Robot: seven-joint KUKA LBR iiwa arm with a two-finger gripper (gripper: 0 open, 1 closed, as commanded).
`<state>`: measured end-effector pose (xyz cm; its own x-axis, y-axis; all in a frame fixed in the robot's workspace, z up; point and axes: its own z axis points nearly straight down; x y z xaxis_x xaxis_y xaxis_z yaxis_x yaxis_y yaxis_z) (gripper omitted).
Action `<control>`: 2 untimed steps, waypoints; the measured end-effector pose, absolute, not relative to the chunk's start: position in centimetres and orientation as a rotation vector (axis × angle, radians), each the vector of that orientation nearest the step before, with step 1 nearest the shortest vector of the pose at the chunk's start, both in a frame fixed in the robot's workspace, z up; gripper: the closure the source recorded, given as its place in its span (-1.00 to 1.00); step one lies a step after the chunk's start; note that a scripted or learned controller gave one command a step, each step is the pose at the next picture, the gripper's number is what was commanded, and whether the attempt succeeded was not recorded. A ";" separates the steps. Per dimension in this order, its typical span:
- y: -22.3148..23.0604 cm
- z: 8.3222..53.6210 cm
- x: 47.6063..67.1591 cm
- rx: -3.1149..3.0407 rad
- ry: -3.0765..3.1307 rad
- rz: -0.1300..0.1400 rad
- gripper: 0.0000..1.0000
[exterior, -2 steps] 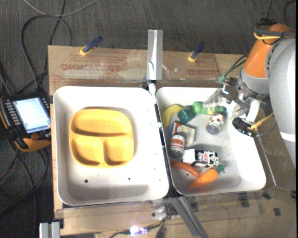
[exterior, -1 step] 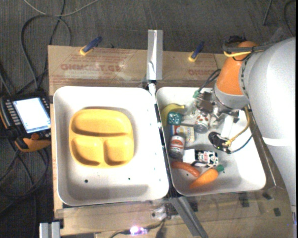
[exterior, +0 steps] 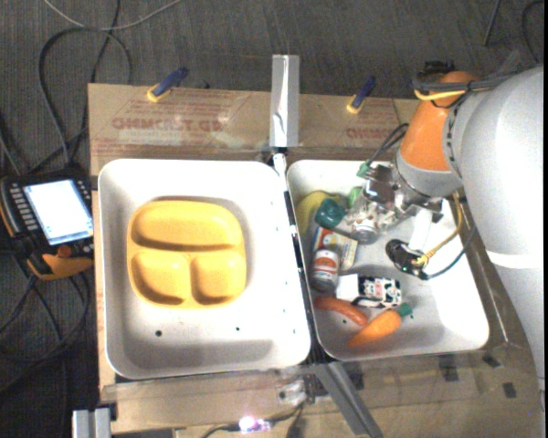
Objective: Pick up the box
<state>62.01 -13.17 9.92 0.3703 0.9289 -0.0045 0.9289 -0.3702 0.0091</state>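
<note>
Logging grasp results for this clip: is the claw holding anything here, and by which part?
Cannot be told. The claw is low among the clutter in the right bin, beside the teal item, but no object shows between its tips.

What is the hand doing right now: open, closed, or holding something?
Hand: low over the clutter in the right bin; whether it is open, closed or holding anything cannot be told.

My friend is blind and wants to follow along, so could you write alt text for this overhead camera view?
A grey robot arm with an orange band reaches from the right, its gripper low over the right white bin, which holds a jumble of toy food, a small bottle and a small white box. The left white bin holds a yellow divided tray.
</note>
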 end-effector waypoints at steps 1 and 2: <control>-9.7 12.2 62.9 2.708 1.585 -0.007 1.00; -5.3 18.2 55.1 2.712 1.591 -0.008 1.00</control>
